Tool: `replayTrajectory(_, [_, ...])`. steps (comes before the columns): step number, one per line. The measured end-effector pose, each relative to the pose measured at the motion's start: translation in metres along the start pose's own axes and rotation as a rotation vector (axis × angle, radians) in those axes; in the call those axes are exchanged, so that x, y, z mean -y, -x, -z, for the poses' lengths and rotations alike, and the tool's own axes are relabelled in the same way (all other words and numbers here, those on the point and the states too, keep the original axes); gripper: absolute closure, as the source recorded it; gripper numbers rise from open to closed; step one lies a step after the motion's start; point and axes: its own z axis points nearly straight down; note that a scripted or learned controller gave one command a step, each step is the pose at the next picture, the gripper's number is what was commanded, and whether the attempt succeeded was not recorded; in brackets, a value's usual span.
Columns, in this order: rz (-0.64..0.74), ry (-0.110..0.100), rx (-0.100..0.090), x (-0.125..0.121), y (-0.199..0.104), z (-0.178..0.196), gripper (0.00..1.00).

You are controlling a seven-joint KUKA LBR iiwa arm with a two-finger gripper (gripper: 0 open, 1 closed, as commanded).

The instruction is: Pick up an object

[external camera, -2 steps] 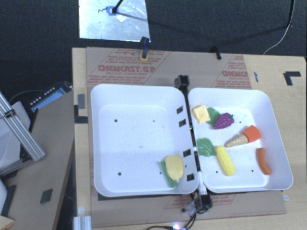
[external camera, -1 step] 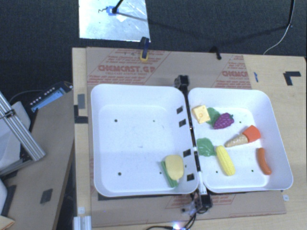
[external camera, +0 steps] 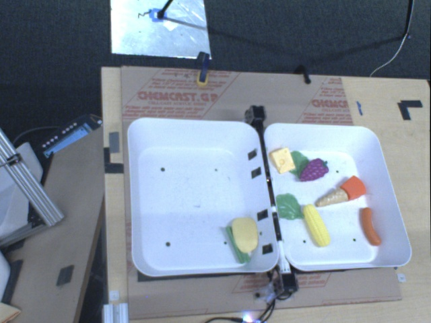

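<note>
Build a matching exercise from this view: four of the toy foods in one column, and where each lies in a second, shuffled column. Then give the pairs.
Things:
1. cheese wedge
2. purple grapes
3. corn cob
4. sausage

Places:
A. right bin, near its right wall, towards the front
B. right bin, towards the back, close to the divider between the bins
C. right bin, front part, just below a green leaf
D. right bin, just right of the cheese, with a green piece between

Pairs: 1-B, 2-D, 3-C, 4-A
</note>
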Motion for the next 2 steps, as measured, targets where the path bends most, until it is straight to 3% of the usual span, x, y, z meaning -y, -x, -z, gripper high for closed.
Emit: replayTrajectory(2, [0.0,0.0,0.0,0.0,0.0,0.0,1.0])
